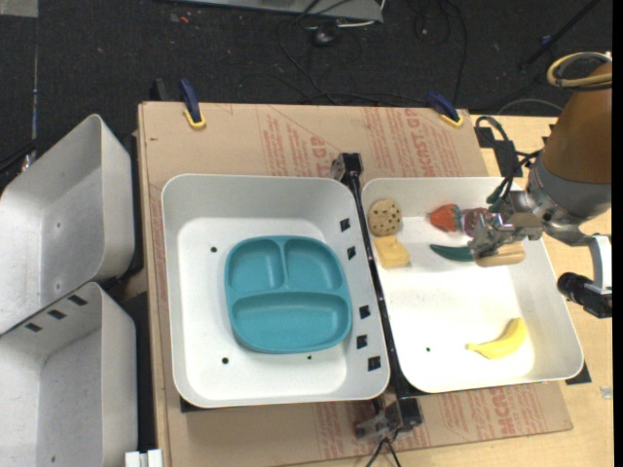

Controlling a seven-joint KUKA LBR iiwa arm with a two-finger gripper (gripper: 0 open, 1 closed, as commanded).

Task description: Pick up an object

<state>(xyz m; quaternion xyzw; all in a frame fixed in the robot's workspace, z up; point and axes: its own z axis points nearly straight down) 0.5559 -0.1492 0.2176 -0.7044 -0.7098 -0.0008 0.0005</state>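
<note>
Gripper: I see the gripper (494, 233) low over the upper right part of the right bin (545, 290), reaching in from the frame's right; I cannot tell from here how it stands or whether it has hold of anything.
Nearest objects: a red-orange piece (445, 217) lies just left of the gripper, a dark green curved piece (450, 252) just below-left, and a tan piece (504, 255) right under the tool, touching or nearly so; I cannot tell which.
Other objects: a speckled cookie (384, 217) and a pale yellow block (393, 253) sit near the bin's left wall, well left of the gripper; a banana (500, 341) lies towards the lower right, well apart from it.
Edges: the cluster at the gripper sits near the bin's upper wall.
Open room: I see bare white floor across the middle and lower left of the right bin.
Left bin (195, 358): holds a teal divided plate (288, 294) at centre.
</note>
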